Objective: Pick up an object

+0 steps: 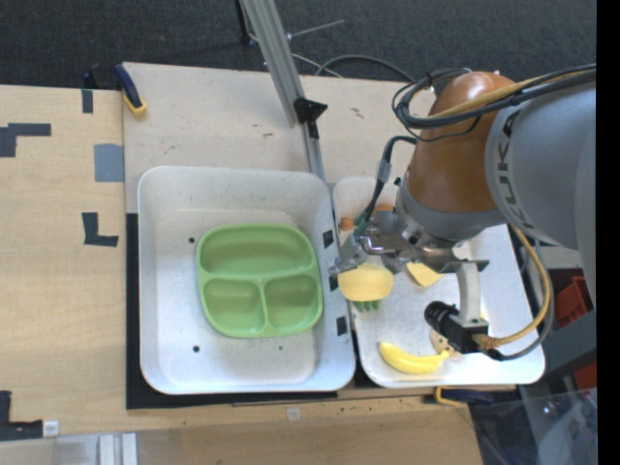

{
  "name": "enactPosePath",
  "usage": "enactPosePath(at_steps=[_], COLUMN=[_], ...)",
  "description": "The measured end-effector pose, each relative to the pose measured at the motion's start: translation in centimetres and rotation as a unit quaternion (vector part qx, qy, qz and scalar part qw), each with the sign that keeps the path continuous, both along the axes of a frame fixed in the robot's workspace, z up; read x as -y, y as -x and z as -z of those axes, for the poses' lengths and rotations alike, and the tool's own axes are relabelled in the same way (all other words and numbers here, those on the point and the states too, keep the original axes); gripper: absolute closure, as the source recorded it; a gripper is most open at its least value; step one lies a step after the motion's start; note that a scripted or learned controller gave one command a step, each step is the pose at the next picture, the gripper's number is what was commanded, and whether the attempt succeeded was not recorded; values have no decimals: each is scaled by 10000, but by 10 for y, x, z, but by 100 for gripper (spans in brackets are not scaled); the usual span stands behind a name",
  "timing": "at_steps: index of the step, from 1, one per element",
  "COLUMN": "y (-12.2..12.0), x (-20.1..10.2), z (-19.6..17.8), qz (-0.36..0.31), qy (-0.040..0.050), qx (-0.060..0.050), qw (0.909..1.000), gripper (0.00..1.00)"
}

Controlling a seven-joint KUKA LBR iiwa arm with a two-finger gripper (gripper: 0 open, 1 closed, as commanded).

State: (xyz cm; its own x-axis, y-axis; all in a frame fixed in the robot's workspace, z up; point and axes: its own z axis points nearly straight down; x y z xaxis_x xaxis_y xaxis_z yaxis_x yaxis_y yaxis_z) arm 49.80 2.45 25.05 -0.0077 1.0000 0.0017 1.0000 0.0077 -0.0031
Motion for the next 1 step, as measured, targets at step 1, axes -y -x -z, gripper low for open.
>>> enactPosePath(at_steps=[1], y=[-1], x=[-59], z=[3], qz=[-2], qy=[4], qx=[2], qw=[10000], gripper=[100])
